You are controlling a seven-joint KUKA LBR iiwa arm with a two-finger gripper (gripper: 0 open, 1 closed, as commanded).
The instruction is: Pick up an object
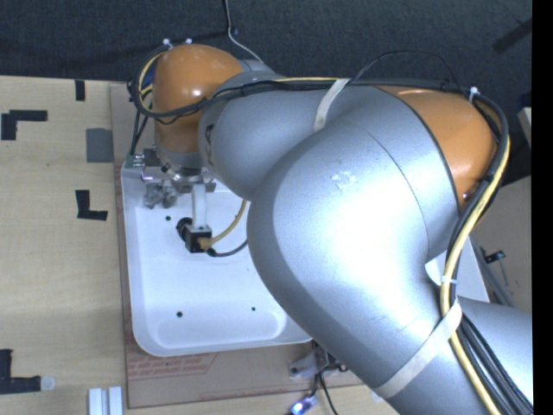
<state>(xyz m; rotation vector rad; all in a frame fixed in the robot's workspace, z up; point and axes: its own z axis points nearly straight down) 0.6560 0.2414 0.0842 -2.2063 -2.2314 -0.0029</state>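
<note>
arm [363, 232]: reaches in from right, covers the right side of the scene | claw [161, 194]: over far-left corner of white bin [207, 318] on tabletop [52, 301]; open or closed, cannot tell | object: possibly hidden under arm, place unclear

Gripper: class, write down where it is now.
The gripper is at the left of the camera view, over the far left corner of the white bin, below the orange band.
</note>
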